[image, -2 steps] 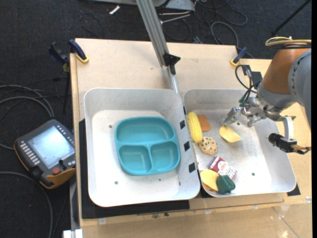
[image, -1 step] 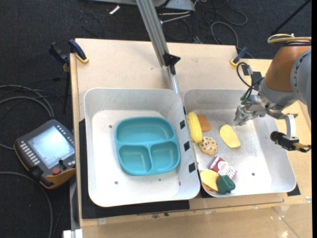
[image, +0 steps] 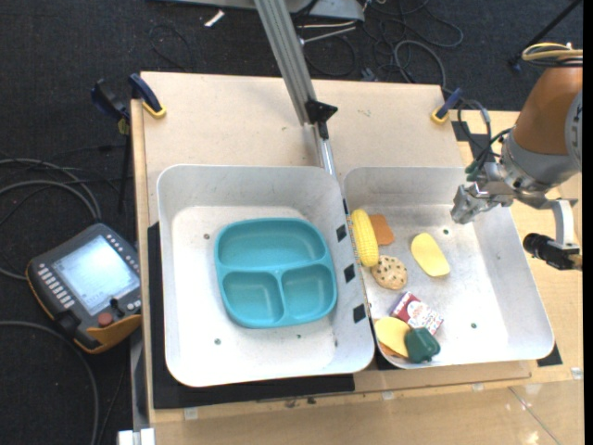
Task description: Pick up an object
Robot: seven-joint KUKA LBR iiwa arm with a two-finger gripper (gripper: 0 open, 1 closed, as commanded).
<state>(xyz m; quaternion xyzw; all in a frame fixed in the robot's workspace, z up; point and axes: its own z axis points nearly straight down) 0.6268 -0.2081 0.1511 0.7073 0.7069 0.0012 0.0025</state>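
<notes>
The right bin (image: 500,286) holds several toy foods along its left side: a yellow corn cob (image: 364,236) with an orange piece (image: 383,233) beside it, a chocolate-chip cookie (image: 389,272), a pale yellow oval piece (image: 430,254), a red-and-white packet (image: 422,314), a yellow-orange piece (image: 391,334) and a dark green piece (image: 422,346). My gripper (image: 466,204) hangs over the bin's upper right part, to the right of and above the yellow oval, with nothing visibly in it.
The left bin (image: 185,248) holds a teal three-compartment tray (image: 275,273). A slanted metal pole (image: 292,58) crosses above the bins' divider. A teach pendant (image: 83,286) lies off the bench to the left. Clamps sit at the bench's back corners.
</notes>
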